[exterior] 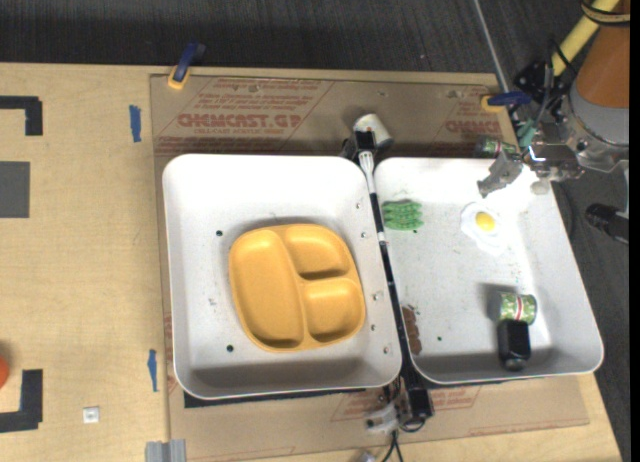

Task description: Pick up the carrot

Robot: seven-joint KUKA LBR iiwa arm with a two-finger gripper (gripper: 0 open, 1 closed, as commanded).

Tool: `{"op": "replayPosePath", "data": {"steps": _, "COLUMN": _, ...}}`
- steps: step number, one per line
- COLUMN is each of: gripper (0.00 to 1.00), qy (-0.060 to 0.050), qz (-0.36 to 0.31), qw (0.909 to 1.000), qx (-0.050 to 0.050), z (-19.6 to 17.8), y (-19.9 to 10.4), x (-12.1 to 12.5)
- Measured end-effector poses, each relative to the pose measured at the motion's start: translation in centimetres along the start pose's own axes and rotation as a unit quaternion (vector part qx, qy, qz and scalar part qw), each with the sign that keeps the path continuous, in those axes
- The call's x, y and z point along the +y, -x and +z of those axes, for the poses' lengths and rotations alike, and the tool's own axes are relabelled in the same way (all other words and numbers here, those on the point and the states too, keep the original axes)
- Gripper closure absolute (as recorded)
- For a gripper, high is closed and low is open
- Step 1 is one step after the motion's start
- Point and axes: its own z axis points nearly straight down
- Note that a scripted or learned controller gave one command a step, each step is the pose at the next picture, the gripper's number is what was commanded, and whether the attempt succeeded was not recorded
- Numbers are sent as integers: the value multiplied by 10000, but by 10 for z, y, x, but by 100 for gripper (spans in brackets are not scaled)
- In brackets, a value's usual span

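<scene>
The arm [610, 70] comes in at the upper right of the frame, grey at the wrist with an orange band above it. Its tool [497, 178] hangs over the upper right part of the right bin [560, 280], near that bin's far rim. The metal parts there are small and bright against the white, so I cannot tell whether the tool is released or clenched. Nothing is seen in its grasp.

Just below and left of the tool lies a toy fried egg [485, 222], white with a yellow yolk, flat on the bin floor. Further left, near the wall shared by the two bins, sits a small green leafy piece [401, 215]. In the lower right of the same bin a green can [518, 307] lies on its side, and a black object [515, 343] rests just below it, close to or touching it.

The left bin [200, 200] holds a yellow divided plate [297, 285], set at its middle, with one large compartment and two smaller ones.

On the counter [80, 250], at the far lower left edge of the frame and well apart from both bins, a small orange-red thing [3, 372] is cut off by the frame. I cannot tell whether this is the carrot.
</scene>
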Motion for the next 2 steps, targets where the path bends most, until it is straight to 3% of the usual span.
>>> {"op": "replayPosePath", "data": {"steps": 1, "gripper": 0, "qy": 1, "qz": 264, "qw": 9997, "qx": -2, "z": 80, "y": -21, "x": -60}}
{"op": "replayPosePath", "data": {"steps": 2, "gripper": 100, "qy": 14, "qz": 273, "qw": 9996, "qx": -3, "z": 70, "y": -21, "x": -59}}
